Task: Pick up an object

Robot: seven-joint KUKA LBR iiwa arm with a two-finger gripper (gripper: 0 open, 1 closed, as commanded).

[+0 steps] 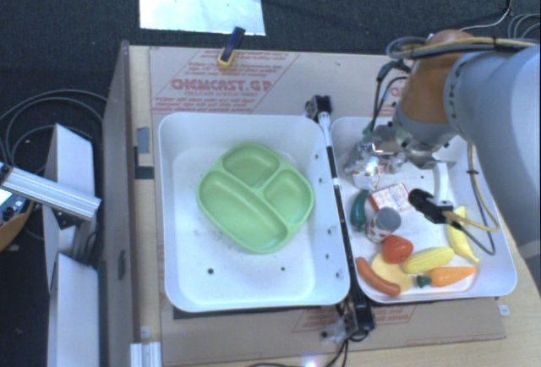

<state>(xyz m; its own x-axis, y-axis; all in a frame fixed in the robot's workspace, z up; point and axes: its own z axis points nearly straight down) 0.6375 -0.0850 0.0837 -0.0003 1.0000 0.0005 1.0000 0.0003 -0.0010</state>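
While the gripper (372, 161) dips into the right bin (499, 268), grip unreadable | toy food, corn (429, 258) and carrot (450, 276), crowds its near side, within reach | left bin (182, 213) holds green divided plate (255, 197).

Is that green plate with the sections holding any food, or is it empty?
Empty. The green plate lies flat in the left bin, its three sections bare; the toy food sits in the right bin.
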